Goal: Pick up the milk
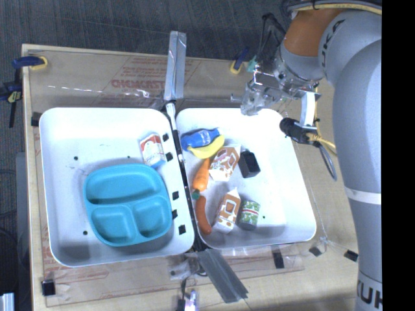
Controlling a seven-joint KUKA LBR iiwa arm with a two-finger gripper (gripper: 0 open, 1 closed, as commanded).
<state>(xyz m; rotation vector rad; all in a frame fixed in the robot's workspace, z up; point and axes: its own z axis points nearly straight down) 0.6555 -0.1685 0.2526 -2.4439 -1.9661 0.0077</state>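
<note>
On wooden bench (97,76): two white bins (65,128)

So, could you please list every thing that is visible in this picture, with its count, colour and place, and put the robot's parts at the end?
bins: 2, white, side by side on the bench
tray: 1, light blue, three compartments, in the left bin
small carton: 1, white and red, left bin, just above the tray
blue item: 1, blue, top of the right bin
banana: 1, yellow, under the blue item
carrot: 1, orange, near the divider
sausage: 1, reddish, below the carrot
cartons: 2, white and brown, middle of the right bin
black block: 1, black, right of the upper carton
can: 1, green, beside the lower carton
arm: 1, grey with orange band, right side
gripper: 1, metallic, above the right bin's top edge
</note>
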